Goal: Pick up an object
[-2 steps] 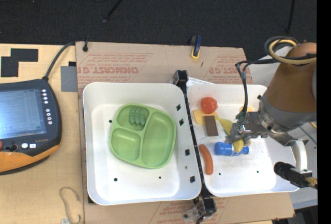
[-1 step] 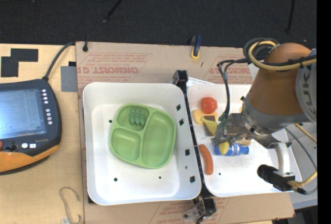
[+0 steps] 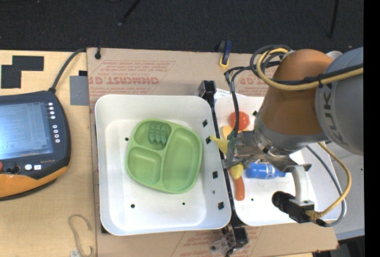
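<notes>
1. Camera view: a teach pendant (image 3: 29, 137) with a lit screen is seen at the left edge of the bench.
2. The left bin (image 3: 104, 131) is taken up by a green divided plate (image 3: 172, 161), set near the bin's middle. A small green ridged item (image 3: 157, 133) lies in the plate's far compartment.
3. A blue clamp (image 3: 224, 55) is fixed at the far edge of the cardboard sheet (image 3: 148, 75), above the gap between the bins.
4. Three things are ranged along the left wall of the right bin (image 3: 261, 211). A red-orange round object (image 3: 240, 120) sits toward the far left corner. A yellow piece (image 3: 221, 144) lies just beside the wall. An orange elongated object (image 3: 238, 189) lies nearer the near edge.
5. The gripper (image 3: 233, 158) is lowered over the left side of the right bin, close among the yellow piece, the orange elongated object and the blue object. Whether it is clenched or released cannot be told, as it is hidden beneath the wrist.
6. A blue object (image 3: 261, 171) lies near the bin's middle, just right of the gripper and partly covered by the arm (image 3: 297, 101).
7. The far right part of that bin is covered by the arm with its orange band.
</notes>
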`<state>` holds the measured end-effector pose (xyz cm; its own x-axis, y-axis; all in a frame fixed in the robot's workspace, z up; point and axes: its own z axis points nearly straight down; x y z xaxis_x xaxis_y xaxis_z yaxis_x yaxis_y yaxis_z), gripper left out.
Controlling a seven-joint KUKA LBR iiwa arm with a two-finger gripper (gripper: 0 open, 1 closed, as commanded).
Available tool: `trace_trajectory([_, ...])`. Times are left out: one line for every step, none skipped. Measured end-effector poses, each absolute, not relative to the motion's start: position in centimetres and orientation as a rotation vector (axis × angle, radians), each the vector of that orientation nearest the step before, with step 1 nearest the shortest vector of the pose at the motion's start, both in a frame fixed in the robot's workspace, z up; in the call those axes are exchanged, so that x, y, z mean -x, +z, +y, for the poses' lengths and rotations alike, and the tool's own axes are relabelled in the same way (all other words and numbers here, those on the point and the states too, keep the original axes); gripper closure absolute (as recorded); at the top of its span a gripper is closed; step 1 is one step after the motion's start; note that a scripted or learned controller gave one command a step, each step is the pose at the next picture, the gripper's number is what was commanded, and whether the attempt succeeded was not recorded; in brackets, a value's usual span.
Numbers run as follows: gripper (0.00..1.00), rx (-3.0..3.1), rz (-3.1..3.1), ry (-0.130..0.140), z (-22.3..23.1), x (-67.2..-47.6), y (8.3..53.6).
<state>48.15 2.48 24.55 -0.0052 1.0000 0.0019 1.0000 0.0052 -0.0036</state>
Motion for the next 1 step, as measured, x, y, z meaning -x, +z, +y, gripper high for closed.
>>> trace_trajectory([1.0, 2.212, -2.224, 0.005, 8.61, -48.23, 23.49])
